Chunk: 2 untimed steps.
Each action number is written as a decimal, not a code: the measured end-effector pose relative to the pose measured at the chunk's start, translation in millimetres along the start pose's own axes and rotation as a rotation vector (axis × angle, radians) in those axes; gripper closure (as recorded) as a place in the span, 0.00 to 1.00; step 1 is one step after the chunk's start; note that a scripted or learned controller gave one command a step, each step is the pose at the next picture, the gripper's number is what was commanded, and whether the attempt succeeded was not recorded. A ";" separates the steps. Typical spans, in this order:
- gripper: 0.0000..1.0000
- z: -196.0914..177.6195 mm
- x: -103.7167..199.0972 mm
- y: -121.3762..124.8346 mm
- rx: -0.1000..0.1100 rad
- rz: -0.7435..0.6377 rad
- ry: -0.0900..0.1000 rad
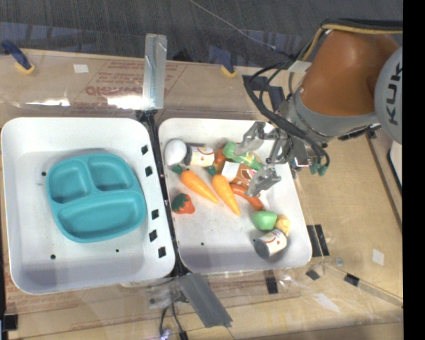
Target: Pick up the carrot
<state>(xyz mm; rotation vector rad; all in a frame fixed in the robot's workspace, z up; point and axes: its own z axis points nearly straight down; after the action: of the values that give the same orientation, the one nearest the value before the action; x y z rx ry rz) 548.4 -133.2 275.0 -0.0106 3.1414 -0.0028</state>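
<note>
While two carrots lie loose on the floor of the right bin [198, 250], the task looks barely begun from the camera view: one carrot [198, 185] sits left of centre, its tip slanting toward the lower right, and a second carrot [227, 193] lies just beside it, nearly parallel, with neither lifted off the white floor. Reaching in from the right, the gripper [258, 158] hangs over the upper right part of that bin, above a clutter of toy food, its jaws standing apart with two metal fingers [253, 134] showing separately and nothing visibly clamped between them. A third orange piece [246, 195] lies directly under the lower finger; whether it is another carrot or whether the finger touches it I cannot tell. Around them sit a white egg-like piece [174, 150], a small red tomato [183, 203], a green pear-like piece [265, 219] and a small can [270, 242]. In the left bin [14, 211] rests a teal divided plate [95, 195], well apart from the action. I judge that closing on a carrot and lifting it both remain to be done.
</note>
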 end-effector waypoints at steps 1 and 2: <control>0.00 114.4 24.9 10.0 -0.003 0.138 0.008; 0.00 184.4 1.5 16.7 -0.003 0.082 0.002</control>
<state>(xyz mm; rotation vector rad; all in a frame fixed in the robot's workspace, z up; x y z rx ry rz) 546.8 -116.8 90.6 0.1182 3.1415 0.0016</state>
